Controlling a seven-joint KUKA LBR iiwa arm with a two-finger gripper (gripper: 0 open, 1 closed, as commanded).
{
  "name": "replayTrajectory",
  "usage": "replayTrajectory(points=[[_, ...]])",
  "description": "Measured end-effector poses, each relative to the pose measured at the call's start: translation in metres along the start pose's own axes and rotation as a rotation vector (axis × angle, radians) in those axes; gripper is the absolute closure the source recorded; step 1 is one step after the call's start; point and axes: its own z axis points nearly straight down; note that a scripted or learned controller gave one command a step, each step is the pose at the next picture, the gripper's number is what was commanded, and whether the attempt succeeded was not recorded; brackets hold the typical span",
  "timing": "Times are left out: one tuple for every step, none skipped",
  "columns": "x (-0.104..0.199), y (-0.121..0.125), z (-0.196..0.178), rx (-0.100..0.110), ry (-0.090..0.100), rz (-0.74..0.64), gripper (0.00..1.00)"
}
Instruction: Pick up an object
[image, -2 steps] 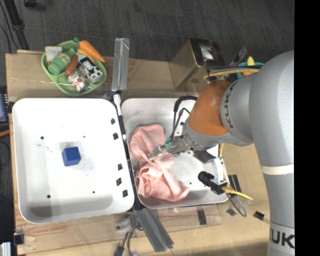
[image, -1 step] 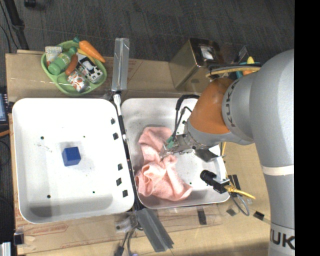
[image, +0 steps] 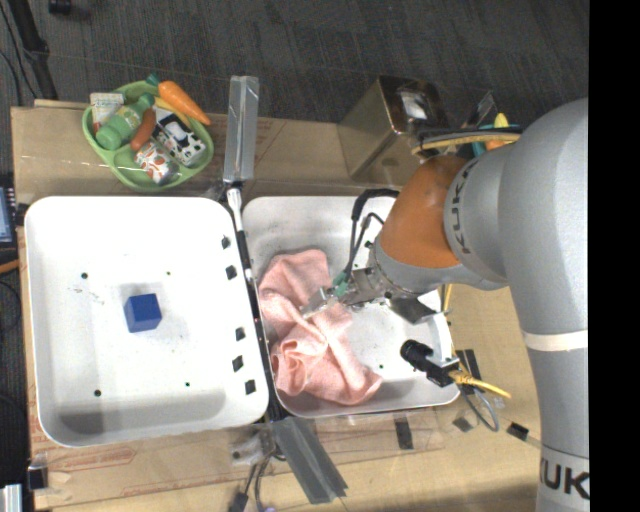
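Crumpled pink cloth (image: 305, 330) in right white bin (image: 300, 212): soft, light, best pinched at a raised fold. Gripper (image: 335, 297) touching it; jaw state cannot be told.

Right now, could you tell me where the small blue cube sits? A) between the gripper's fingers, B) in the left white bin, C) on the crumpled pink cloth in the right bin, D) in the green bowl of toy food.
B: the small blue cube rests alone on the floor of the left white bin, well apart from the crumpled pink cloth and the gripper in the right bin.
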Motion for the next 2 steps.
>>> replayTrajectory(points=[[0.0, 0.0, -0.009, 0.002, -0.001, -0.004, 1.0], [-0.027, 0.001, -0.043, -0.001, 0.001, 0.018, 1.0]])
